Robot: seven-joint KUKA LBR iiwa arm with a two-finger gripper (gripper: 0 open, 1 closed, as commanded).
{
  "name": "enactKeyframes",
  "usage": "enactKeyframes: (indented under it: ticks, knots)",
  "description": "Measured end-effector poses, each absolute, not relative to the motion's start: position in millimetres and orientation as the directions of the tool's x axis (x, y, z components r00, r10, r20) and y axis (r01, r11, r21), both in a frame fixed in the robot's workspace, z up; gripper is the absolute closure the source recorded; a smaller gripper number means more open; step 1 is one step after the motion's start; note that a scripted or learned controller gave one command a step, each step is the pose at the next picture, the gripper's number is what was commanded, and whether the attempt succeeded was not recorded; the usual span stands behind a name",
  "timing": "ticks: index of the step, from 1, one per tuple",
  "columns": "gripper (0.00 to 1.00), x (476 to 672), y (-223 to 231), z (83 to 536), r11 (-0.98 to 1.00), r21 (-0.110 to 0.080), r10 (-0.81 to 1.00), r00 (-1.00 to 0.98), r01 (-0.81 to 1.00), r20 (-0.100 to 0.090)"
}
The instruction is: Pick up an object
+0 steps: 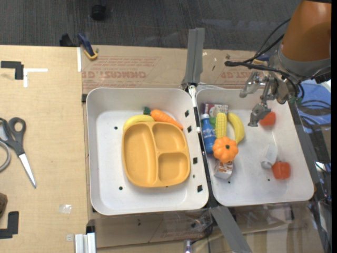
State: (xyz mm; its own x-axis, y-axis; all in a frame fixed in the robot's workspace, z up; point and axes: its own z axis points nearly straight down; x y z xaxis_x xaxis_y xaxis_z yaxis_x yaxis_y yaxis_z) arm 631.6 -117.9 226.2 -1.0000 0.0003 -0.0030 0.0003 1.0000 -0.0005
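The small red-orange fruit [268,118] is lying at the far right of the right bin [295,194], untouched. The pincer [261,108] is hanging just beside it, whether released or clenched I cannot tell. Nothing is lifted; grasping is remaining.

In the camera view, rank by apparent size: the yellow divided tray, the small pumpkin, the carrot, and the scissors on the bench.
1. Yellow divided tray, by far the largest.
2. Scissors, long but thin.
3. Carrot and small pumpkin: they look alike in size, and the tray hides part of the carrot, so I won't rank them.
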Motion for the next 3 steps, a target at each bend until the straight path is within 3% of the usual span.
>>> enactKeyframes:
  ticks: [1, 2, 3]
  knots:
    - [0.00, 615.0, -98.3, 108.9, 0.997, -0.001, 0.073, -0.997, 0.073, -0.008]
    - [0.00, 633.1, -92.5, 94.5, 0.989, 0.000, 0.150, -0.989, 0.150, -0.007]
    - [1.00, 634.6, -92.2, 105.3, 0.989, -0.001, 0.147, -0.989, 0.147, -0.012]
